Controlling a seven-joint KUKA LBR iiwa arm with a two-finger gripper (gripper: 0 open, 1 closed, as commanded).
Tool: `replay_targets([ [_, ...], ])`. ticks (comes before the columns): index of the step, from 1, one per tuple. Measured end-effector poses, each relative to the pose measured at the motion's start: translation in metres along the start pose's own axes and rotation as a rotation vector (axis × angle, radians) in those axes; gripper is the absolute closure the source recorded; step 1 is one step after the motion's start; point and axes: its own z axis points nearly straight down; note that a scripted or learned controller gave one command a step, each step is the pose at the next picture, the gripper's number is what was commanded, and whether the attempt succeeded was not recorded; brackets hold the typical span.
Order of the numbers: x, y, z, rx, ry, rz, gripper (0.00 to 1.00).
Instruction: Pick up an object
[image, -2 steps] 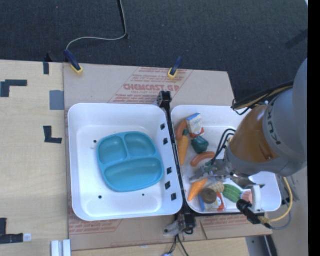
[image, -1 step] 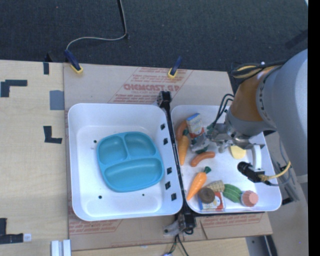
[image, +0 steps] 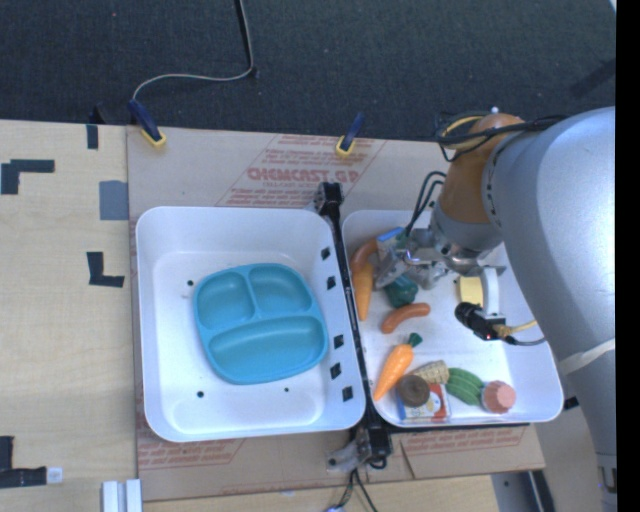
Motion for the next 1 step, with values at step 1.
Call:
replay_targets([
  [1, -0.0084, -0.0247, 0.0, -0.013, 0.013, -0.006, 0.0],
])
